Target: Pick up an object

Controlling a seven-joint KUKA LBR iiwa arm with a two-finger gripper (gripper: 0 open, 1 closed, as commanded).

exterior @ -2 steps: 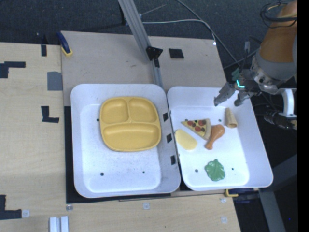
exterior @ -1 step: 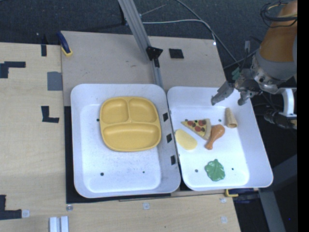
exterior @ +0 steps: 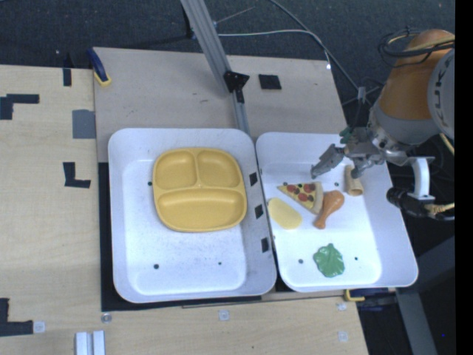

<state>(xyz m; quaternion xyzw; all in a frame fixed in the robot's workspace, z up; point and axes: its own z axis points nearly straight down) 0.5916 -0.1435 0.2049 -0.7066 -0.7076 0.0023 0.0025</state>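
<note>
**Pincer open over right bin, nothing held**

Arm enters from right of frame, pincer (exterior: 338,164) spread wide, hovering above upper part of right bin (exterior: 384,231). That bin holds pizza slice (exterior: 301,193), drumstick (exterior: 329,207), pale yellow chip (exterior: 284,214), green leaf (exterior: 329,260), tan piece (exterior: 355,180). Left bin (exterior: 133,220) holds yellow divided plate (exterior: 199,188).

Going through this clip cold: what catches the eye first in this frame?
The big yellow divided plate sitting in the left bin stands out first. Next, the toy food in the right bin: a pizza slice, a drumstick, a pale yellow piece and something green. The gripper hovers over that bin's far side with open fingers.
</note>
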